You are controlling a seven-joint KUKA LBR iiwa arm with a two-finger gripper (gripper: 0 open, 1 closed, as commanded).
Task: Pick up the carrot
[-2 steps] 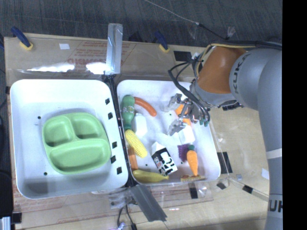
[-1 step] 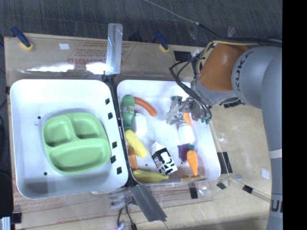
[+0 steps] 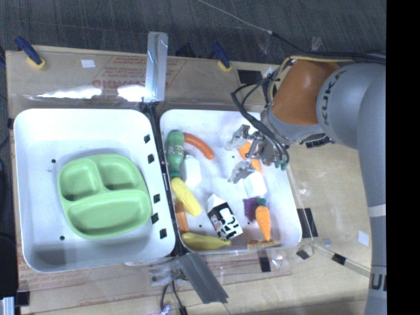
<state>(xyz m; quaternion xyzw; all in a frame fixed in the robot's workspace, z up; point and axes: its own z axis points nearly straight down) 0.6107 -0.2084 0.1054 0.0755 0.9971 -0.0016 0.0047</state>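
Note:
The carrot [image 3: 263, 222], orange with a green top, lies near the front right corner of the right bin [image 3: 283, 176], beside a purple item [image 3: 251, 207]. My gripper [image 3: 237, 156] hangs over the middle right of that bin, behind the carrot and apart from it. Its two silver fingers [image 3: 236, 137] are spread wide and point left. A small orange piece [image 3: 246, 150] shows near the base of the fingers; I cannot tell whether it touches them.
The right bin also holds an orange sausage [image 3: 199, 146], a green vegetable [image 3: 174, 151], corn [image 3: 186, 196], a banana [image 3: 204, 241], a black-and-white box [image 3: 224, 221] and white blocks [image 3: 255, 186]. The left bin [image 3: 33, 195] holds a green divided plate [image 3: 104, 193].

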